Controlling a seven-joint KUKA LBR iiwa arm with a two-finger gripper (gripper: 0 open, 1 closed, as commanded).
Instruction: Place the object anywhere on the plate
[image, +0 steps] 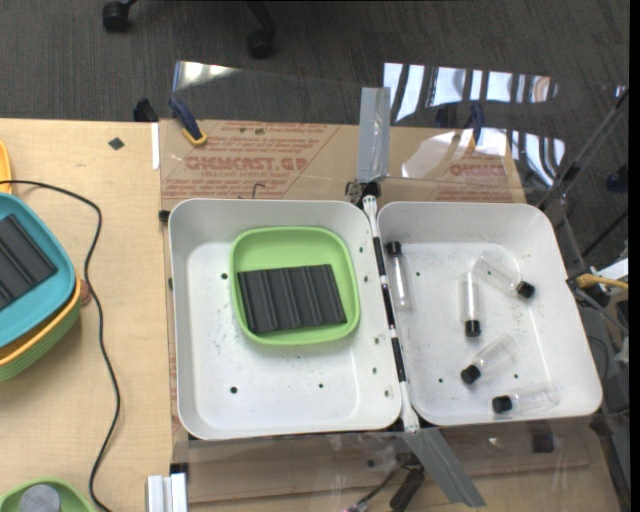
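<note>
Vials lie scattered in the right bin (560, 300), and one of them is presumably the object the task means. Nearest the camera, one vial (520, 402) rests against the bin's front wall, its clear body nearly lost against the white floor so that the black cap marks it best. Just behind it a second vial (488, 360) lies at a slant, and farther back a third (468, 303) stands lengthwise beside a fourth (505, 275) angled toward the right wall. A fifth vial (396, 275) lies along the left wall by the seam between the bins. Their loose, uneven spread suggests they were tipped in for picking, not arranged.

In the left bin (200, 380) sits the green plate (292, 285), set toward the back, carrying a dark ribbed insert (294, 298) that covers most of its floor; nothing else rests on it, so the placing is judged not yet done. Whether the insert is a mat or a moulded part is hard to tell.

The gripper's state cannot be told from this moment. Beyond the bins a cardboard sheet (250, 160) backs the bench, its print too faint to read fully, and clear panels (465, 85) behind throw glare.
</note>
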